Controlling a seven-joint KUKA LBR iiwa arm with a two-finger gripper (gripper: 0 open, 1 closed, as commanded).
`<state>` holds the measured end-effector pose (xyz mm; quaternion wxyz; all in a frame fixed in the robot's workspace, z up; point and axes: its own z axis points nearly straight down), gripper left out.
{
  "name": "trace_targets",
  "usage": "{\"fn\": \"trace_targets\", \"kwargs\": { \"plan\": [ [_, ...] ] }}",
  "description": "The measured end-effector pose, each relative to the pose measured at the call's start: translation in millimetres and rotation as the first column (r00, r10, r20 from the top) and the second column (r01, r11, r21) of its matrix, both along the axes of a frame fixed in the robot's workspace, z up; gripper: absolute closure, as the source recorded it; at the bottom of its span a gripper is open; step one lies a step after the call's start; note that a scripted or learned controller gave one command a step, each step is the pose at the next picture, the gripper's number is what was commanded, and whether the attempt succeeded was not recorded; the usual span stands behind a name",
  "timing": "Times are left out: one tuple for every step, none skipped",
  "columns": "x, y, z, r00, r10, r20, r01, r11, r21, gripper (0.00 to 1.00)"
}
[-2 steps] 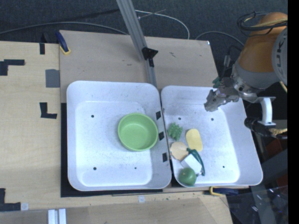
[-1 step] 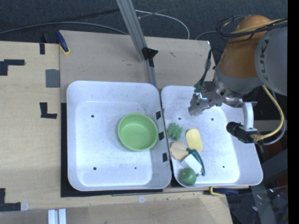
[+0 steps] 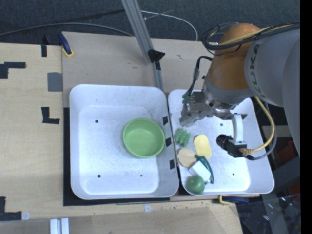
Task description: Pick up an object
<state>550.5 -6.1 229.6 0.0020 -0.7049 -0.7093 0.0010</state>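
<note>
My gripper (image 3: 187, 120) hangs low over the left part of the right bin (image 3: 253, 177), just above a small green bumpy piece (image 3: 183, 137). Whether anything sits between its tips is hidden by the wrist. Close by in the same bin lie a yellow oblong piece (image 3: 202, 146), a tan rounded piece (image 3: 186, 157), a white block with a dark green handle (image 3: 203, 168) and a green ball (image 3: 196, 183) near the front edge. A green bowl (image 3: 143, 137) sits in the left bin (image 3: 90, 130).
A grey pole (image 3: 138, 21) slants down from the top to the bins' shared back corner. The divider between the two bins (image 3: 173, 145) runs right beside the gripper. Cables loop above the wrist.
</note>
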Motion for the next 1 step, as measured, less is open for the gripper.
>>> {"fn": "trace_targets", "kwargs": {
  "plan": [
    [2.4, 58.5, 6.7, 1.000, 0.002, 0.002, -0.002, 1.000, 0.001, 1.00]
  ]
}}
